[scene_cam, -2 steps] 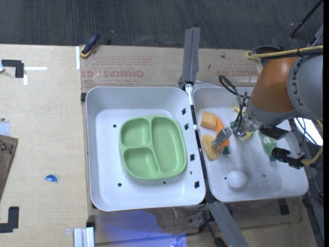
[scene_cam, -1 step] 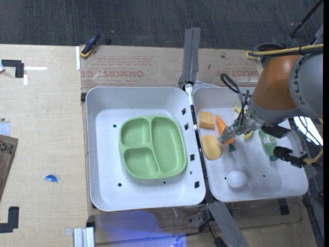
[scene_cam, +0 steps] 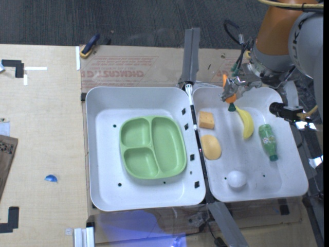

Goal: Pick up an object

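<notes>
**Two bins, end effector above the banana**

The end effector hovers over the right bin; whether it is spread cannot be told. The banana lies just below it, the green bottle beyond.

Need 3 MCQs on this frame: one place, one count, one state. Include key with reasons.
1. Where is the green divided plate?
A. left bin
B. right bin
C. on the bench

2. How many items lie in the right bin?
A. three
B. five
C. seven

3. How does the green bottle sit?
A. upright
B. lying on its side
C. held in the tool

Key:
1 A, the plate sits in the middle of the left bin.
2 B: banana, bottle, white ball, and two orange-yellow pieces.
3 B, it lies flat on the bin floor, apart from the tool.
</notes>
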Available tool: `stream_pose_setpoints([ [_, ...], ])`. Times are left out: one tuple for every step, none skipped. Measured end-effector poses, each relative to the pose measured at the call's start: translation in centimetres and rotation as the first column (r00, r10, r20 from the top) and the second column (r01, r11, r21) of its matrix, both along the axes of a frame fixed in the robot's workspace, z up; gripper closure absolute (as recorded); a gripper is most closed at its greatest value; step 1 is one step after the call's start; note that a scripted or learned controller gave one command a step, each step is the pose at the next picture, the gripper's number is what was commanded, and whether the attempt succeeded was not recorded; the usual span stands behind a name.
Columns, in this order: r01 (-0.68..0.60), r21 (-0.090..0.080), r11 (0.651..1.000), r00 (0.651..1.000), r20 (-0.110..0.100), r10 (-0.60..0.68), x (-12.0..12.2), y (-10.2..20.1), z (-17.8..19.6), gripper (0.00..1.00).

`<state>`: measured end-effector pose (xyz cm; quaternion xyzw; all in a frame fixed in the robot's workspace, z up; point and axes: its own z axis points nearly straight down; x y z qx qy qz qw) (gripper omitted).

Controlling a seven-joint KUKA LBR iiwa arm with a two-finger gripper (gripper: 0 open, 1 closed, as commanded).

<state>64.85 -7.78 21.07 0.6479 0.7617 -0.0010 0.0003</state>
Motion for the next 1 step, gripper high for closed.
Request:
stream_pose_setpoints([
  [0.006, -0.001, 1.000, 1.000, 0.001, -0.006, 0.99, -7.99, -3.73, 1.00],
])
